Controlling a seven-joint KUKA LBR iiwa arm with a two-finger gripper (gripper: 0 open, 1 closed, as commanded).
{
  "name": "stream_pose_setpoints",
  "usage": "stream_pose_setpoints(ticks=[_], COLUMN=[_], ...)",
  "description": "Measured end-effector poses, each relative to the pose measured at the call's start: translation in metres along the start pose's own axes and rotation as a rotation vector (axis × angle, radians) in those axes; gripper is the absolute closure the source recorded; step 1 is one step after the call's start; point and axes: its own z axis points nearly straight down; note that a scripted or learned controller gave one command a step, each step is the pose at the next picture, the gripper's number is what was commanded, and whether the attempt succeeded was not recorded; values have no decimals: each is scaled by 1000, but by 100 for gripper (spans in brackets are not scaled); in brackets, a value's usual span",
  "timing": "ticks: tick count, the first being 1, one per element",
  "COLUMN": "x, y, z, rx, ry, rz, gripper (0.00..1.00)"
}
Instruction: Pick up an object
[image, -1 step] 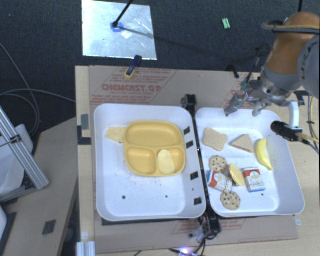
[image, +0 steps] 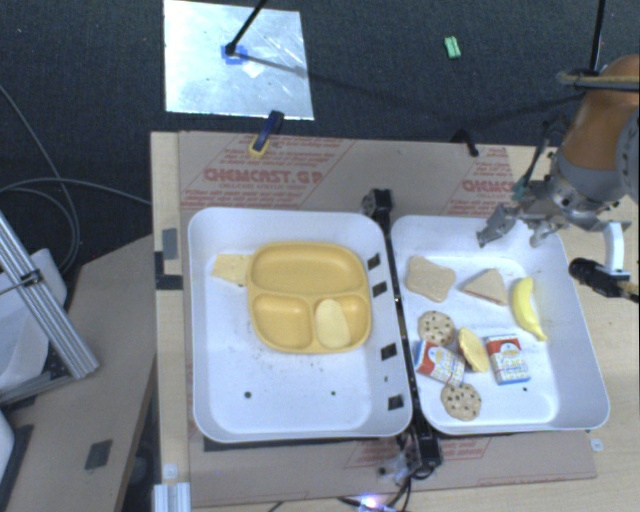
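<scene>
While open, claw (image: 517, 227) (over bin (image: 575, 300))

Bright, even light from overhead washes both shallow white plastic bins (image: 300, 425), shadows soft and faint. Glare flares off the shiny silver foil sheet (image: 238, 60). Picture is slightly soft and grainy, with dark surroundings.

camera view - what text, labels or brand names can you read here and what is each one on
"CHEMCAST GP": red print on the brown board behind the left bin.
Red print on the same board behind the right bin, near the gripper: partly seen at a slant, not readable.
Small red and white carton in the right bin: printed label too small to read.
Red and white packet beside the cookies: too blurred to read.
</scene>
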Motion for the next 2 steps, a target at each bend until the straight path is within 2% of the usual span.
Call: stream_pose_setpoints(ticks=[1,2], x=[-30,-28], y=[-32,-77], z=[91,87], rx=[3,0], ry=[3,3], rz=[-2,-4], gripper=[0,0])
